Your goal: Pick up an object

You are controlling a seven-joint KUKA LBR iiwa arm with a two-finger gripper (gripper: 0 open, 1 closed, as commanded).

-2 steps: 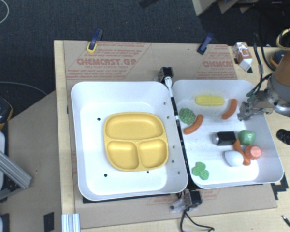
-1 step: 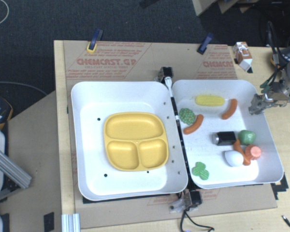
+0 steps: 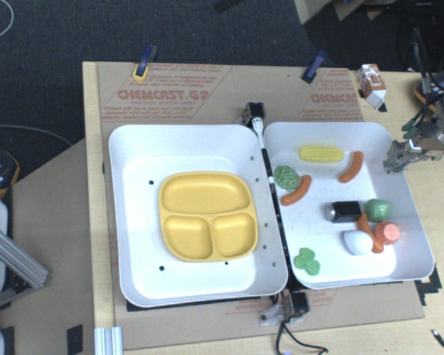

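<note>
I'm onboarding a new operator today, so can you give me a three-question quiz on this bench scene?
1. True or false: the yellow divided plate lies in the left bin.
2. Which lies nearest the right bin's front-left corner? A) corn cob B) green leafy toy C) black block
3. Fill in: the gripper sits at the right bin's ____ edge.

Key: 1 true; 2 B; 3 right.
</note>
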